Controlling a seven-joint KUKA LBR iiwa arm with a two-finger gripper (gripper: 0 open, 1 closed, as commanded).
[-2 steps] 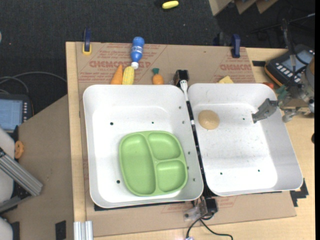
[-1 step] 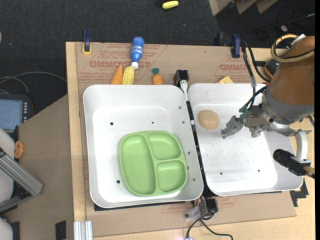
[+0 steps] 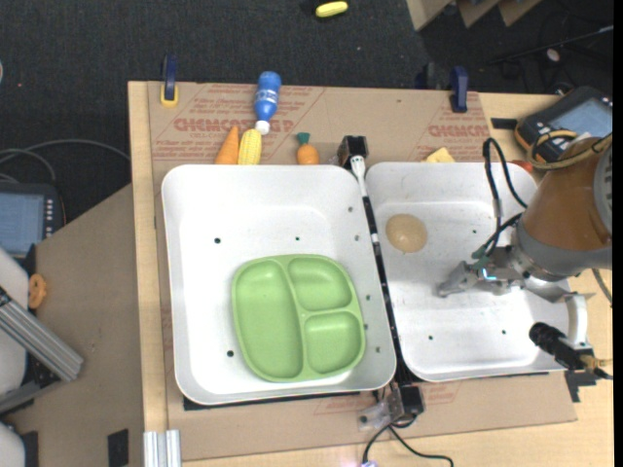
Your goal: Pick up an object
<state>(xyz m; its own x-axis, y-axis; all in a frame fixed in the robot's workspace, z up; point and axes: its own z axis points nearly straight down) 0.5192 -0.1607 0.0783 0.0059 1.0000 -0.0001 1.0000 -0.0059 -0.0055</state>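
Camera view looks down at a slant on a brown bench (image 3: pixel 195 115) printed with red lettering, with two blue clamps on its far edge. Left of the bench, on the dark floor, lie grey cables and part of a metal rail.

On the far strip of the bench, behind the left bin (image 3: pixel 195 212), sits a small cluster of toy food: an orange carrot-like piece (image 3: pixel 227 147), a yellow corn cob (image 3: pixel 250 147) just beside it, a blue and white bottle (image 3: pixel 267 99) lying above them, and a smaller orange item with a green top (image 3: pixel 307 152) a little to the right. A yellow object (image 3: pixel 332 9) lies well apart on the floor beyond the bench.

Inside the left bin rests a green divided plate (image 3: pixel 297 316) with three compartments, toward the near side.

The right bin (image 3: pixel 458 358) holds a round tan object (image 3: pixel 406 233), resembling a bread roll or cookie, near its far left corner. The pincer (image 3: pixel 458 282) is low over the middle of this bin, to the right of and nearer than the tan object, apart from it. Its grey fingers point left; whether they are parted or closed I cannot tell, and nothing is visible between them. The arm, with its orange band (image 3: pixel 569 207), reaches in from the right.
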